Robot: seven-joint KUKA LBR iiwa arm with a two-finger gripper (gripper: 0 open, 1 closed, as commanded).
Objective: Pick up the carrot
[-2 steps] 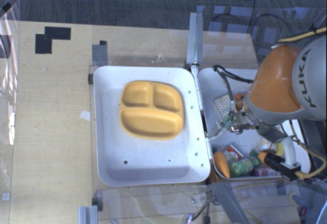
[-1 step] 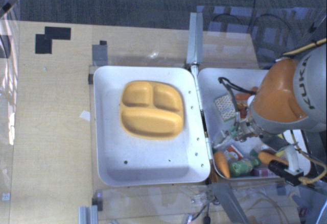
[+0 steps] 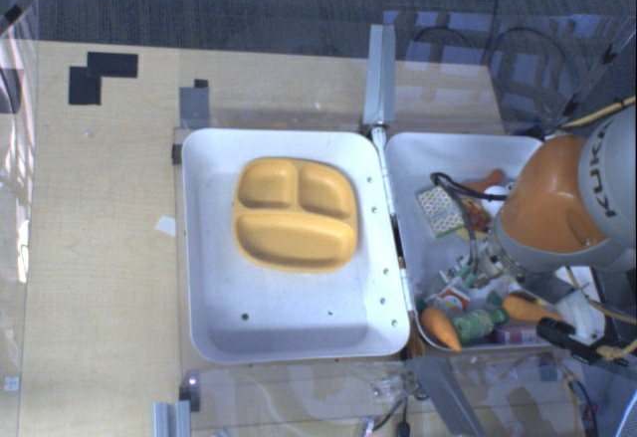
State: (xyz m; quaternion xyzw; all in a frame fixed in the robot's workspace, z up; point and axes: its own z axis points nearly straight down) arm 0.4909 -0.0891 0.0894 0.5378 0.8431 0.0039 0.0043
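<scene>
The left bin (image 3: 214, 326) holds one yellow divided plate (image 3: 296, 211) with three compartments, lying a little toward the far side. In the right bin (image 3: 403, 186), against the near wall, small toys sit crowded together. One carrot (image 3: 440, 327) lies at the near-left corner, fat end left, just beside a green piece (image 3: 478, 326). A second orange, carrot-like piece (image 3: 528, 308) lies further right, so there may be two. A patterned packet (image 3: 438, 209) lies toward the far side. The carrot looks like light, stiff, smooth plastic, likely to slip; a hold across its thick middle seems best. The gripper (image 3: 476, 264) hangs over the clutter below the orange band (image 3: 552, 196); whether it is spread or closed cannot be told.
</scene>
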